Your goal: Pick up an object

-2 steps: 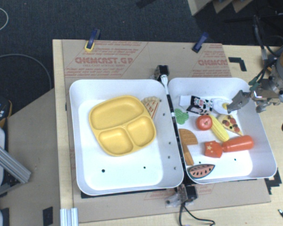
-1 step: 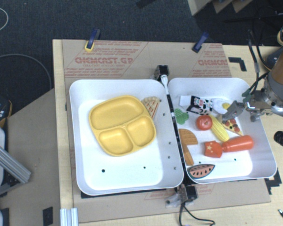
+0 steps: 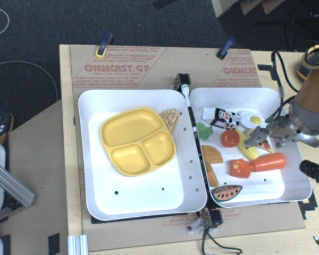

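Camera view: end effector (image 3: pixel 257 138), grip state unclear, hovers just above yellow corn (image 3: pixel 251 152).

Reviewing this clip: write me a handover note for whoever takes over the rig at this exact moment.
Gripper: low in the right bin, over the yellow corn piece; nothing visibly held.
Right bin also holds a tomato, red sausage, small red strawberry-like piece, watermelon slice, bread slice, green piece, fried egg and a black-and-white item.
Left bin: yellow divided plate, with a waffle-like piece at its edge.
Done: arm is in among the toys. Left: grasp and lift one.
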Action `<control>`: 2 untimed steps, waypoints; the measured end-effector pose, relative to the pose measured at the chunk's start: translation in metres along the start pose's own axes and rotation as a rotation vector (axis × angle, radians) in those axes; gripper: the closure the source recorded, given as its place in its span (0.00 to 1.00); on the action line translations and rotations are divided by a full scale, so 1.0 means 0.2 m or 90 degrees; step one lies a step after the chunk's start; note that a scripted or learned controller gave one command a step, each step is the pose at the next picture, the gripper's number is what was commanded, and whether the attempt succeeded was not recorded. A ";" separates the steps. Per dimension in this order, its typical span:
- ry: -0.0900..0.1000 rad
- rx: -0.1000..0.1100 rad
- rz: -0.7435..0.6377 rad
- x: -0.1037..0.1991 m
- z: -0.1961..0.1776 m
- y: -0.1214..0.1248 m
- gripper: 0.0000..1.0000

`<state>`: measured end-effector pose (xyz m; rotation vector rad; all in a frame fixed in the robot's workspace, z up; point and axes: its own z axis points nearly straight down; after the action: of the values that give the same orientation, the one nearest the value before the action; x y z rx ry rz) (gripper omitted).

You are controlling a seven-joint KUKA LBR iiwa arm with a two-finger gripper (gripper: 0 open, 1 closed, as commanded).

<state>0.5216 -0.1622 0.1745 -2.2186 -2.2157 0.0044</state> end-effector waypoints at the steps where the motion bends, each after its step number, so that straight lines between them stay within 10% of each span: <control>1: 0.000 -0.001 0.000 0.04 0.25 0.03 0.00; 2: 0.000 -0.001 -0.001 0.05 0.46 0.03 0.00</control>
<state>0.5262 -0.1530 0.0820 -2.2180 -2.2174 0.0033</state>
